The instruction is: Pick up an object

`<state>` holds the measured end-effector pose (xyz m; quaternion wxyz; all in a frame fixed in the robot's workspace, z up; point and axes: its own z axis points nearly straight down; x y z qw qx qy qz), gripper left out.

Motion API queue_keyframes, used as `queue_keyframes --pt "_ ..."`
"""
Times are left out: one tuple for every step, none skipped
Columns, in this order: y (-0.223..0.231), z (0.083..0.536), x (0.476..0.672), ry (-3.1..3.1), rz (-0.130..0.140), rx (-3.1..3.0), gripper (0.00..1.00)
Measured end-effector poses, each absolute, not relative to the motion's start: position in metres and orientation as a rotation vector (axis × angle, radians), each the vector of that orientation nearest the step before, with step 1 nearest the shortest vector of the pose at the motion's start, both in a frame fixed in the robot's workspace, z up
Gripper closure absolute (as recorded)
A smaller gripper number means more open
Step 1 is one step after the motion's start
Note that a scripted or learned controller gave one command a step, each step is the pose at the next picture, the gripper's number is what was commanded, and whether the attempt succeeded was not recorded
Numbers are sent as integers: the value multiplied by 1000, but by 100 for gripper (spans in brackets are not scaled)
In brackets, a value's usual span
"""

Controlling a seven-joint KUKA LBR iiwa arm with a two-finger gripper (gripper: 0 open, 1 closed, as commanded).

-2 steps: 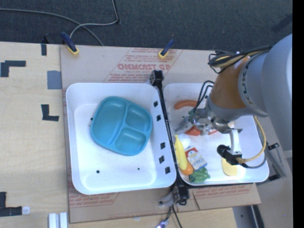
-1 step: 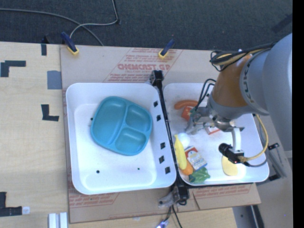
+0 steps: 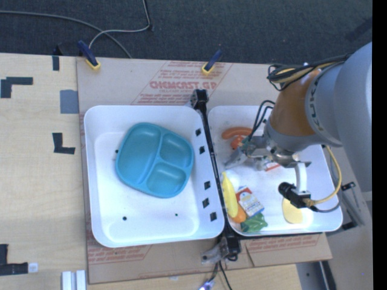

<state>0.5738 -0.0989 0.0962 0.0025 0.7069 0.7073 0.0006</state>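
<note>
The right bin [image 3: 320, 225] holds several small toy foods. An orange sausage-like piece [image 3: 234, 133] lies near its far left corner. A yellow banana [image 3: 228, 193] rests along the left wall, with a small red-and-white packet [image 3: 249, 200], an orange piece [image 3: 237, 214] and a green piece [image 3: 255, 223] beside it. A yellow piece [image 3: 292, 212] lies near the front right. My gripper [image 3: 237, 157] reaches leftward low in this bin, just below the sausage-like piece and above the banana. Its metal fingers point left, and I see nothing between them.
The left bin [image 3: 97, 162] holds a blue divided plate [image 3: 154, 160]. A black clip strip runs along the wall between the bins [image 3: 207, 162]. The grey arm with its orange band [image 3: 296, 110] covers the right bin's far right part. Cables trail across the bin's right side.
</note>
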Motion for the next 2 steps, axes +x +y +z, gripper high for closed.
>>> queue_keyframes --pt "-102 86 648 2221 3 2217 0" --pt "-102 97 648 2221 3 2217 100"
